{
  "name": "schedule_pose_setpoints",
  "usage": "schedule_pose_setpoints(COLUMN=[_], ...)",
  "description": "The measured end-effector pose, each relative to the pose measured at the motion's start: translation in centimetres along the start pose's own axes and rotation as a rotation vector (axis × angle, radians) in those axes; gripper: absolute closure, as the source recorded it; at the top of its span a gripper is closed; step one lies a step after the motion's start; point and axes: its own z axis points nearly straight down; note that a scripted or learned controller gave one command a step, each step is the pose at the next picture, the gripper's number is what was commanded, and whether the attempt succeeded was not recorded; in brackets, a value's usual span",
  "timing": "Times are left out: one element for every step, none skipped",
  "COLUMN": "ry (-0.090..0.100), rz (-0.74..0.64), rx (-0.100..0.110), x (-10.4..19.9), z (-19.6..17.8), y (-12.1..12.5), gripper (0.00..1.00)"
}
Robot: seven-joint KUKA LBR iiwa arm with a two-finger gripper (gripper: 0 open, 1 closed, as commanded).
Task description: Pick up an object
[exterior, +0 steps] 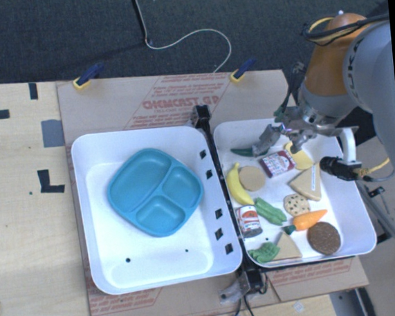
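Faint red upside-down print on cardboard sheet [178, 100], perhaps unreadable.

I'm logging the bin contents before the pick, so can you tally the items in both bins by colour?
Blue: 1, the divided plate
Yellow: 1, the banana
Green: 3 (dark pepper, pickle, leafy piece)
Orange: 1, the carrot
Brown or tan: 5
Red and white: 2 (packet, can)
Total: 13; pieces under the gripper may be hidden.

The grey arm [373, 67] comes in from the right, its orange band [327, 61] sitting above the wrist [318, 111]. The wrist bends downward and leftward, and the gripper [279, 137] hangs low at its end, its dark fingers [265, 142] angled to the left.
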Motion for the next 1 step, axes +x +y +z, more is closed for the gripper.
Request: schedule_pose_setpoints(ry=[0.000], rz=[0.000], rx=[-0.002], x=[5.43], z=[-1.91], y=[-5.30], gripper=[0.00])
